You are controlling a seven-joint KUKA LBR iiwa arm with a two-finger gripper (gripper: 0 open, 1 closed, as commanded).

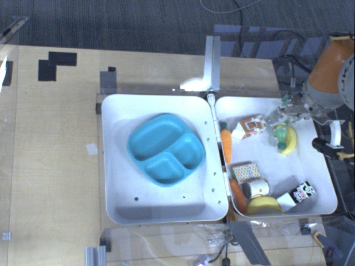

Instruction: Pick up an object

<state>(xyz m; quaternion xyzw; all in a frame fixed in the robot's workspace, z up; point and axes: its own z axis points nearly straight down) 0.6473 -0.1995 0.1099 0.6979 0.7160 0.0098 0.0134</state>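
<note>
Nearest the camera, a yellow lemon-like fruit [264, 205] rests against the right bin's [327, 173] front wall; no object is lifted yet; the pick remains undone. Gripper [288, 111] hangs at the bin's rear above a banana [285, 139]; finger state cannot be determined. Banana's long axis runs front-to-back; a carrot [226, 147] lies well apart.

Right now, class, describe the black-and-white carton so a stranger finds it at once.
Start at the right bin, then go to its near right corner. There lies the black-and-white carton, patched like a cow; the yellow fruit and tin beside it are plain.
</note>
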